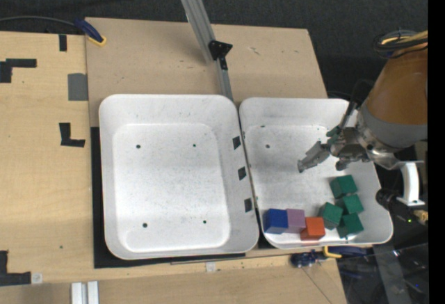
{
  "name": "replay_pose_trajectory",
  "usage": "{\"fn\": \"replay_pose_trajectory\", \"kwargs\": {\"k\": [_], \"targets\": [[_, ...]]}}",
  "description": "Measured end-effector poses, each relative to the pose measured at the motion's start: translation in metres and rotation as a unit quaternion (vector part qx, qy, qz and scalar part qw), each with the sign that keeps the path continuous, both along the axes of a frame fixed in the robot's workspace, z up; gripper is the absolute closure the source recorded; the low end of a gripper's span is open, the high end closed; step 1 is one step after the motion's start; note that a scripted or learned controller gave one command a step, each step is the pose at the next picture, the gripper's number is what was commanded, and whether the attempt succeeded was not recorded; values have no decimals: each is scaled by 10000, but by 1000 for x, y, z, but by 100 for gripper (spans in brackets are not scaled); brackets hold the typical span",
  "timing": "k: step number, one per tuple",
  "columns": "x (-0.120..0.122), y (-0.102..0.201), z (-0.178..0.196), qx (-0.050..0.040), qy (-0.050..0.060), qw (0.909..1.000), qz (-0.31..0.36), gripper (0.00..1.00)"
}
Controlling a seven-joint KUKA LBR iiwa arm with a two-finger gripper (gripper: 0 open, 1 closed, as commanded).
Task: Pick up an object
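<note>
Camera view: two shallow white bins sit side by side on a tan wooden bench (278,59). The left bin (118,122) shows a bare, speckled floor with four small dark dots. The right bin (278,115) holds all the loose objects, grouped along its near edge and near-right corner.

Objects in the right bin, left to right along the near wall: a blue block (276,219), a pale purple block (295,218) touching it, and an orange block (314,227) touching the purple one. To the right of these lies a cluster of green blocks (344,205), dark teal in tone, blocky and angular, stacked or leaning against each other toward the bin's right wall. All pieces look like small solid cubes or short bricks with matte faces.

The arm (400,101) enters from the right, with its orange band over a grey wrist section. The gripper (313,156) hangs over the middle of the right bin, above bare floor, well apart from the blue, purple and orange blocks and just up-left of the green cluster. Nothing is visible between its fingers. Whether the fingers are spread or closed cannot be determined from this angle.

A grey metal rail (191,0) runs diagonally from the top of the view down to the junction between the two bins
</note>
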State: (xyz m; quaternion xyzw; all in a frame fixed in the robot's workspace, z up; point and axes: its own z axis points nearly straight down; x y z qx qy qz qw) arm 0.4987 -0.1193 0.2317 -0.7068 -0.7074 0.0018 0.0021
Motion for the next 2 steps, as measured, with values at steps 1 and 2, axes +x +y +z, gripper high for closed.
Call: {"fn": "replay_pose_trajectory", "kwargs": {"k": [1, 2], "targets": [[-3, 3, -44, 2, 7, 10000, -1, 0], [-2, 13, -94, 5, 11, 10000, 3, 0]]}}
